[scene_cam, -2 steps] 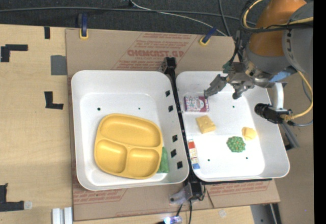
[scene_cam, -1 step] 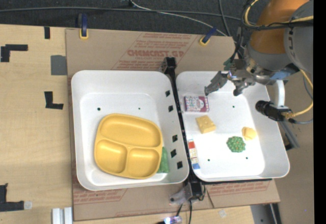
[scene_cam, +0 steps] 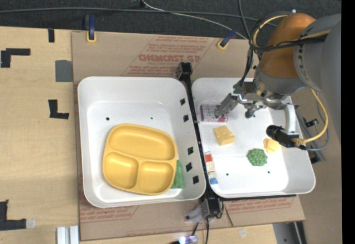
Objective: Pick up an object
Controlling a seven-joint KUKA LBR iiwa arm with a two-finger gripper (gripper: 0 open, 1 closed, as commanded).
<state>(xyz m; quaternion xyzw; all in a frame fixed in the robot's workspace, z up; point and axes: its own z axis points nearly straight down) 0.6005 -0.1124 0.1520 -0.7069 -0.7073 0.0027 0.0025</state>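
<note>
Candidate objects all lie in the right bin [scene_cam: 299,179]: a yellow wedge [scene_cam: 224,135] near its centre, a green ball [scene_cam: 257,157] at about 4 o'clock from the wedge, a small yellow piece [scene_cam: 272,145] just beside the ball at its 1 o'clock, a pink-printed packet [scene_cam: 209,112] at 11 o'clock from the wedge, and a thin striped item [scene_cam: 209,166] along the bin's left wall at 7 o'clock. My gripper [scene_cam: 226,107] hangs over the packet's right edge, at 12 o'clock from the wedge; I cannot tell whether it is open or closed, and I see nothing between the fingers. Judgement: pick not yet done, every object resting on the bin floor; descent, grasp and lift remain. The left bin [scene_cam: 89,90] holds a yellow tray [scene_cam: 138,158] with a green item [scene_cam: 178,175] at its 4 o'clock. Red print on the cardboard [scene_cam: 111,51] under the bins is mirrored and too small to read; packet print unreadable.
</note>
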